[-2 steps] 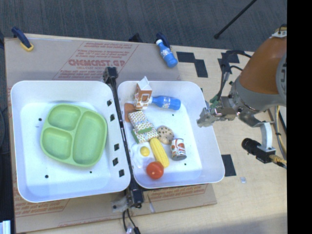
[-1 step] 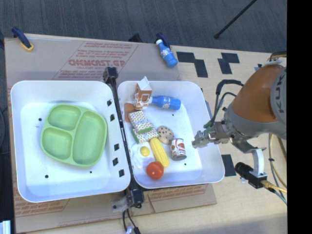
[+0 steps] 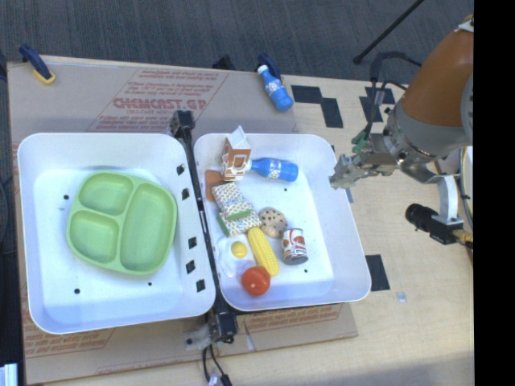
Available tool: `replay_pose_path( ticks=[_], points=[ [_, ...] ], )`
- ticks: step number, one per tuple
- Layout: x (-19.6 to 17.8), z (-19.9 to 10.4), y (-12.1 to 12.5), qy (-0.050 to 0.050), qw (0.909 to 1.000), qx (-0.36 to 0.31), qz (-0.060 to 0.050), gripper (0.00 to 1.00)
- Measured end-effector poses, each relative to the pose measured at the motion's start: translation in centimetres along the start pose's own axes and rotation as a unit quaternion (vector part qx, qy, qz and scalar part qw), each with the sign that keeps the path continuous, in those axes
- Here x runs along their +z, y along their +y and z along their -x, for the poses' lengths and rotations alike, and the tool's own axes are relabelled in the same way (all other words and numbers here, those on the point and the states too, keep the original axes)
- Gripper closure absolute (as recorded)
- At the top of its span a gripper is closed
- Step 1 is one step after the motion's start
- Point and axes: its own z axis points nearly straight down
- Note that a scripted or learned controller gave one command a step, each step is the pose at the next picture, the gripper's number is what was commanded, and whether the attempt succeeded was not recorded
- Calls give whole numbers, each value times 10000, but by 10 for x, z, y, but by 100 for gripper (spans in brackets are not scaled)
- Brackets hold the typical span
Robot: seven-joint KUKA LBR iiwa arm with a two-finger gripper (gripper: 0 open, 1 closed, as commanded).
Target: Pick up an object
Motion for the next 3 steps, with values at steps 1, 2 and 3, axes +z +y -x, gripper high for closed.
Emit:
replay_pose_path(
  ticks=[1, 2, 3],
  points=[
    [104, 17, -47, 12, 10000, -1, -35, 100],
    [-10, 18, -24, -5, 10000, 0, 5, 100],
    [75, 17, -65, 11, 10000, 0, -28, 100]
  ],
)
